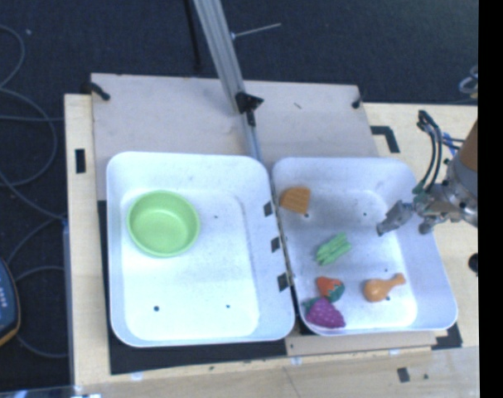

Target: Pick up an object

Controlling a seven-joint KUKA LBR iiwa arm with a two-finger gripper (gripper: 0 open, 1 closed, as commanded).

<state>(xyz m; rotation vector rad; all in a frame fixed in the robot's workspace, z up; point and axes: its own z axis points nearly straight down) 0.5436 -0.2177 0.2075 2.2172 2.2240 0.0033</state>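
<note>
The right bin (350, 177) holds an orange bread-like piece (295, 199) at its far left, a green vegetable (333, 249) in the middle, a red-and-green strawberry (329, 288), a purple grape bunch (325, 313) at the front, and an orange drumstick (383, 287) at the front right. My gripper (408, 220) hangs over the right side of this bin, above and right of the green vegetable, with its two fingers spread open and nothing between them.
The left bin (226, 305) holds a green bowl (162, 222) at its left. A metal pole (220, 44) slants down to the seam between the bins. Cables lie on the dark floor at left.
</note>
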